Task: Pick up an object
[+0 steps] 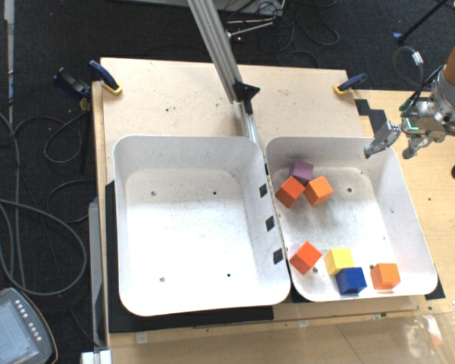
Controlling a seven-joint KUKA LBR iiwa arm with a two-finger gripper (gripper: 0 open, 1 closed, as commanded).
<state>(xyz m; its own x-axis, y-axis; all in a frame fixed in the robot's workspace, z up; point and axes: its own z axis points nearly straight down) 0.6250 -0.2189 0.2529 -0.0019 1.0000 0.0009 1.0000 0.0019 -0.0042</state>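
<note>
The right bin [398,196] holds several small cubes. A purple cube [302,171] sits at the back with two orange cubes [290,191] [318,190] touching it. Near the front lie another orange cube [305,257], a yellow cube [338,260], a blue cube [351,280] and an orange cube [385,276]. My gripper [394,142] hangs above the bin's far right corner, well apart from every cube. Its two fingers are spread, with nothing between them.
The left bin [136,158] lies beside the right one. A slanted metal pole [216,40] rises from between the bins at the back. Clamps [106,78] [350,83] grip the board's far corners. A pendant [11,332] lies at the lower left.
</note>
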